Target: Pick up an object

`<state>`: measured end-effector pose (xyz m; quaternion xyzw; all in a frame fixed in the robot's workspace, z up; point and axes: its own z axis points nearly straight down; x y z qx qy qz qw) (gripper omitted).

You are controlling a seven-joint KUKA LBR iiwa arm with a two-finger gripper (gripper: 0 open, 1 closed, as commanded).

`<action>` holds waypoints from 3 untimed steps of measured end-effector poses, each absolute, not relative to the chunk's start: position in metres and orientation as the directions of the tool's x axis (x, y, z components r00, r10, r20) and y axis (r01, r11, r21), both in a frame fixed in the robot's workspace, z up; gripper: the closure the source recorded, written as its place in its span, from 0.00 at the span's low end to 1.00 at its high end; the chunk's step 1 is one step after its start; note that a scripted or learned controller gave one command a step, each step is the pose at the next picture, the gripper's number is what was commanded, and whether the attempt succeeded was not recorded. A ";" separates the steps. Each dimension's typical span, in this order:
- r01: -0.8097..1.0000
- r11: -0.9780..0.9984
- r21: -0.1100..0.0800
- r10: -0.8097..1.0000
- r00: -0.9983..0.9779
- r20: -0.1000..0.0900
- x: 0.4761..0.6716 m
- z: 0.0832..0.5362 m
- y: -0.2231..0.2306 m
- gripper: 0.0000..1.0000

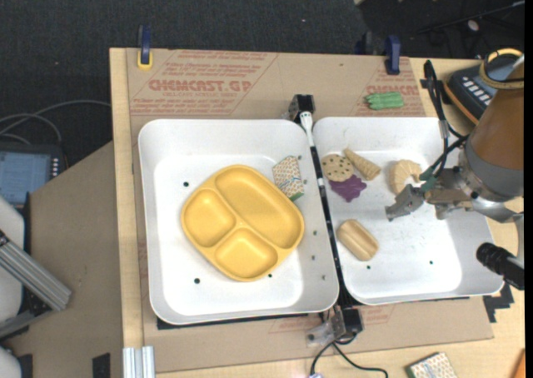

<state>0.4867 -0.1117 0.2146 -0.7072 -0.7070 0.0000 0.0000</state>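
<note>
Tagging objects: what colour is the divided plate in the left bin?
Yellow: the divided plate, clearest in the camera view.

Bench [208,85] with two white bins [158,201]

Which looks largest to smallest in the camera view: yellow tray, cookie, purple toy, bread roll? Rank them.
1. yellow tray, by far the largest
2. bread roll
3. cookie and purple toy: they look alike in size, so I won't rank them.

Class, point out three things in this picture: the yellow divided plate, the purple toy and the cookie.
yellow divided plate [241,222], camera view, on the ridge where its three compartments meet.
purple toy [348,188], camera view, at the middle of its body.
cookie [336,167], camera view, at the centre of its speckled face.
</note>
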 end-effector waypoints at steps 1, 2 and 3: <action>1.000 -0.005 -0.003 1.000 0.005 -0.001 0.496 0.078 -0.173 0.00; 1.000 0.006 0.006 1.000 -0.006 -0.001 0.562 0.085 -0.122 0.00; 1.000 0.004 0.007 1.000 -0.004 -0.002 0.638 0.086 -0.113 0.00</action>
